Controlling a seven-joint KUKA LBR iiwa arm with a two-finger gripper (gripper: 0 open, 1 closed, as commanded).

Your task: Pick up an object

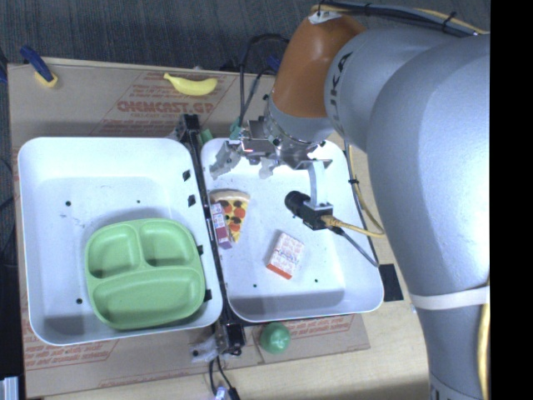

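My gripper hangs over the far left corner of the right bin. Its two grey fingers stand apart, and I see nothing between them. Just in front of it lies a toy pizza slice, with a small purple and white packet against its left side by the bin's wall. Further toward the front, a small pink and orange box lies flat on the bin floor. A black part with a yellow cable hangs off the arm, to the right of the pizza slice.
The left bin holds a green divided plate at its front. A yellow banana lies on the cardboard behind the bins, and a green ball sits in front of the right bin. The arm's bulk covers the right side.
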